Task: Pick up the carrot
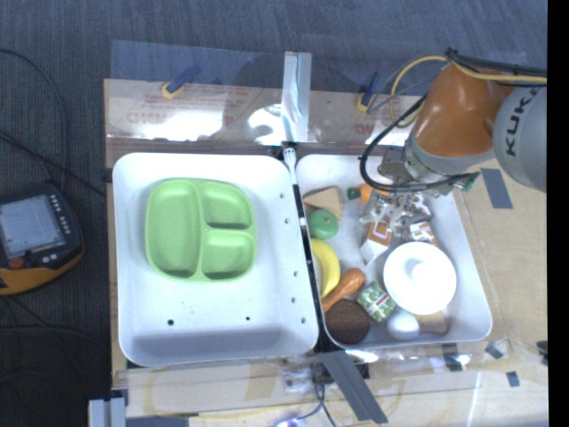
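Leaning in from the right, the grey arm with its orange band (455,112) hangs over the upper part of the right-hand shallow white bin (476,278), and its two-finger metal claw (397,205) sits low among the clutter there; whether that claw is spread or closed I cannot tell from here. The short orange carrot (345,286) lies well down and to the left of the claw, near the bin's left wall, tilted, with nothing gripping it. A yellow banana (327,265) lies just beside it on the left, a green apple (323,224) sits above that, and a dark brown rounded lump (347,322) rests just below the carrot. A white round bowl (419,277) stands between the claw and the bin's lower edge. The left-hand white bin (267,318) holds a light green divided plastic plate (200,229).
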Robot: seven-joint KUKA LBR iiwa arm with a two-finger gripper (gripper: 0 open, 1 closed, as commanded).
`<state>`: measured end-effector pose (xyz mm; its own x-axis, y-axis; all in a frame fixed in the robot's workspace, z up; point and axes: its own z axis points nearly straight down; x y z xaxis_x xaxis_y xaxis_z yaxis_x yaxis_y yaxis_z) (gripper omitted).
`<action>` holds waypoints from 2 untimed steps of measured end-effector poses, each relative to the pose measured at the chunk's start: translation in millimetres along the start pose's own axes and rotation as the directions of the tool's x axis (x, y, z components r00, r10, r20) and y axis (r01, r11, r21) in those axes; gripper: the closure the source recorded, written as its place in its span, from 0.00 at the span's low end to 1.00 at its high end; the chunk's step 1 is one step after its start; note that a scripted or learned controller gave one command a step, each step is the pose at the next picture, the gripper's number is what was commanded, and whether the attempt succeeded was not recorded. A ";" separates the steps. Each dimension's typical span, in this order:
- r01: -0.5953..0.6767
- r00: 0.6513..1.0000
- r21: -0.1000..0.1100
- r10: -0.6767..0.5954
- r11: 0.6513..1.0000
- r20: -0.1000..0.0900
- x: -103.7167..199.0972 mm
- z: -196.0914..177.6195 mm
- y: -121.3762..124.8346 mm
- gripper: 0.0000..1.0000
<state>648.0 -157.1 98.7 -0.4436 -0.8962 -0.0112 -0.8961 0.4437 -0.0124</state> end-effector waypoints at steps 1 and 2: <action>0.065 0.998 0.017 -0.065 0.998 -0.003 -14.6 -1.3 40.5 1.00; 0.211 0.978 -0.006 -0.211 0.978 -0.004 11.7 -157.8 78.5 1.00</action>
<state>570.0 -133.5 255.3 -0.2450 -0.9695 -0.0039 -0.9695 0.2450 -0.0081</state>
